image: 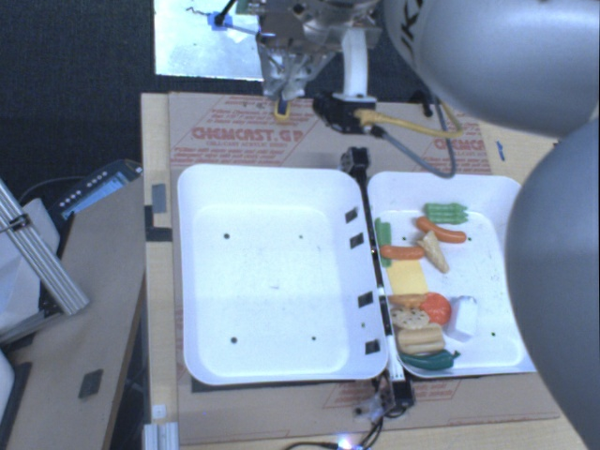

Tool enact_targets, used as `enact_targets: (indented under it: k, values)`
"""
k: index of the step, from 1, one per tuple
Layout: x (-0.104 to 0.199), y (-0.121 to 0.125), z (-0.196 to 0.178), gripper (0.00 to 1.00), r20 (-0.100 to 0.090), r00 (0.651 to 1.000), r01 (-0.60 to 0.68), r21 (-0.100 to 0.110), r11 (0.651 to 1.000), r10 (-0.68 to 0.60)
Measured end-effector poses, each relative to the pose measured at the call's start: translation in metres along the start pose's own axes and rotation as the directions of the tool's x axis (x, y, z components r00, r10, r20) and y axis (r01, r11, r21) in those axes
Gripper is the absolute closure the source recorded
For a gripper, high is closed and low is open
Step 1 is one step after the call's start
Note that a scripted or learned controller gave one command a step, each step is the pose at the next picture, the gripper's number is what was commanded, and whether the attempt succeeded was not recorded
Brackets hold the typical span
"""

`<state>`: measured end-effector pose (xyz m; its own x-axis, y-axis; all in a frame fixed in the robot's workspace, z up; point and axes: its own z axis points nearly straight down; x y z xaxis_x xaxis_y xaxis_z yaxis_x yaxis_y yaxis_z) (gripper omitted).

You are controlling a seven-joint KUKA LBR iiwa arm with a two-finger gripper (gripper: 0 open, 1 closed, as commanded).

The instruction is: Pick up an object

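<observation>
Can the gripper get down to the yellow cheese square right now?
Probably yes. The cheese lies flat in the right bin with nothing on top of it, though sausages and crackers crowd its edges. The gripper hangs high beyond the bins, so it must travel over first.

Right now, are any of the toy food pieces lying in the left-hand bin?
No, the food pieces, such as the yellow cheese slice and red tomato, all lie in the right bin; the left bin shows bare white floor.

Red lettering "CHEMCAST" runs along the brown board [234,131] behind the bins, repeated partly at its right end.
</observation>
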<state>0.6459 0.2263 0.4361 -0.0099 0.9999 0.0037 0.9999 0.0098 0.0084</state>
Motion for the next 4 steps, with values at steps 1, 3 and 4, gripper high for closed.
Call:
enact_targets:
  k: [1, 3, 4]
  values:
    - [0.009, 0.005, -0.08, 1.0, 0.0, 1.0, -0.003, -0.001, 1.0, 0.003]
    - [0.008, 0.023, -0.048, 1.0, 0.003, 1.0, -0.005, 0.008, 1.0, 0.005]
    - [0.008, 0.023, -0.053, 1.0, 0.003, 1.0, -0.003, 0.006, 1.0, 0.003]
